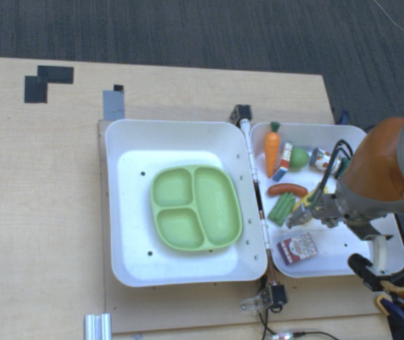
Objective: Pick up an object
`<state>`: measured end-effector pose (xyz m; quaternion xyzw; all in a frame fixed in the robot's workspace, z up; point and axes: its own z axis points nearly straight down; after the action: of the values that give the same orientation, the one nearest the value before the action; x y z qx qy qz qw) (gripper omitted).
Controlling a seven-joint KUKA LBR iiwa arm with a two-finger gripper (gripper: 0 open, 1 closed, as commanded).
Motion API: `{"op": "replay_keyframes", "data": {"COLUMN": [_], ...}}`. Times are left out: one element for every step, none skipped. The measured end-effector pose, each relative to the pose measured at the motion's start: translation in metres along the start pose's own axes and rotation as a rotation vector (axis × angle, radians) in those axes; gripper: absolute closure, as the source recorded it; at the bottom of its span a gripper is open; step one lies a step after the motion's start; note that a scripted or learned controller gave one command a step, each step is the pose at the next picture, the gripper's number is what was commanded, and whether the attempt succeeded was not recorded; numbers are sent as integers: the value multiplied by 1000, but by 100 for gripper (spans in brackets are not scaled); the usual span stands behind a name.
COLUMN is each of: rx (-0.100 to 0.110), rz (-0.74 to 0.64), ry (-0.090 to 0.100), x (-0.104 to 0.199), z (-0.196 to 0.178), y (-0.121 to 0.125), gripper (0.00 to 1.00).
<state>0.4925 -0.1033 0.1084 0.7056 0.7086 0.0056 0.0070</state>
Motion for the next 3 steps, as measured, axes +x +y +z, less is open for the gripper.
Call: {"op": "replay_keyframes", "data": {"rx": [-4,-4,11], "rz": [-1,-2,2], "ry": [0,0,0], "x": [1,1,17], "z": [-11,-10,22], "y": [2,2,-4], "gripper": [100,0,0]}}
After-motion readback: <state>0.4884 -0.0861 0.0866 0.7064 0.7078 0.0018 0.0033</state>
